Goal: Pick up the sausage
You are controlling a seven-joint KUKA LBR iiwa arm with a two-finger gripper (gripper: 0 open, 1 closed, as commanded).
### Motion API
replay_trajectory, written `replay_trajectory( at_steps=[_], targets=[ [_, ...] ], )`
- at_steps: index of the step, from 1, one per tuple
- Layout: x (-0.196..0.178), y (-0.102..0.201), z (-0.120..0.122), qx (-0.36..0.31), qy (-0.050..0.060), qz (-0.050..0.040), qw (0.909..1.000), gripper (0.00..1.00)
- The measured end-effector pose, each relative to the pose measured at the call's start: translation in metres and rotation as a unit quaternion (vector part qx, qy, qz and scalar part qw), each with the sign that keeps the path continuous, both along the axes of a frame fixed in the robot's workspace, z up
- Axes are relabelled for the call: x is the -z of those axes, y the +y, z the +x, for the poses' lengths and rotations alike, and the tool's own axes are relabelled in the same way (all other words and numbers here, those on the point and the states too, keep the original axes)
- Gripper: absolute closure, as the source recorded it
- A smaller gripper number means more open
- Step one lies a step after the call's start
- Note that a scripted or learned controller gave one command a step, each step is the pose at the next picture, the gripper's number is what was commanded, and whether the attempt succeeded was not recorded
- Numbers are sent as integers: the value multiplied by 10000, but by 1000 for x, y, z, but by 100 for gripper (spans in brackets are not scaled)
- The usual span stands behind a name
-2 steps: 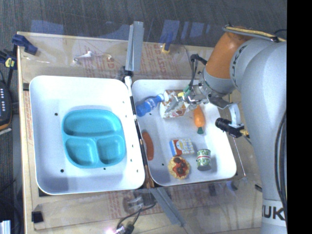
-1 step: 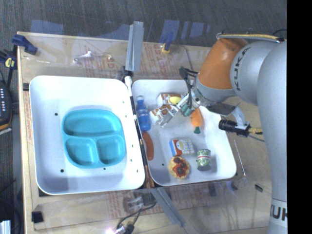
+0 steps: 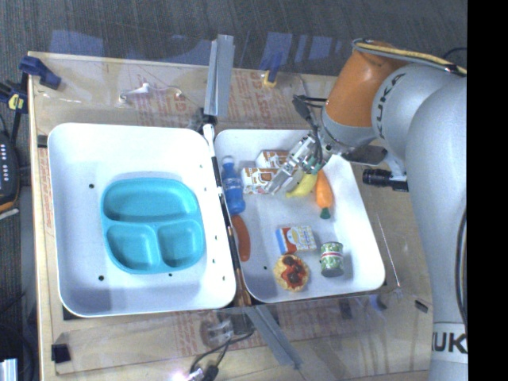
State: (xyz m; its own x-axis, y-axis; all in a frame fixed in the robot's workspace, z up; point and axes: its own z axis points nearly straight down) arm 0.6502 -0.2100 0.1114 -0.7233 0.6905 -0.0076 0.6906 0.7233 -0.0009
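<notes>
The gripper (image 3: 295, 167) hangs over the upper part of the right bin (image 3: 363, 236), its fingers crowded among a yellow banana (image 3: 302, 185) and a printed carton (image 3: 264, 173), and whether they stand open or closed I cannot tell. The sausage (image 3: 241, 237) lies well down and to the left of the gripper, hard against that bin's left wall, long axis running along the wall, just below a blue bottle (image 3: 232, 186). To take it cleanly, I judge the claw should travel to the sausage's middle, turn so the fingers straddle its narrow width, and descend with one finger slipping between sausage and wall, a tight gap that could block it. The fingertips blur into the packaging, and the orange carrot (image 3: 323, 192) beside them adds clutter
</notes>
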Motion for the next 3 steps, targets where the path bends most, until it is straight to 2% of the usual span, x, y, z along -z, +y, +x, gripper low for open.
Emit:
replay_trajectory(
  at_steps=[1, 2, 3],
  targets=[
    [-2, 63, -20, 130, -166, -95, 9997, 0],
    [-15, 67, -21, 94, -107, -56, 9999, 100],
    [-98, 58, -48, -842, 21, 23, 9964, 100]
  ],
)
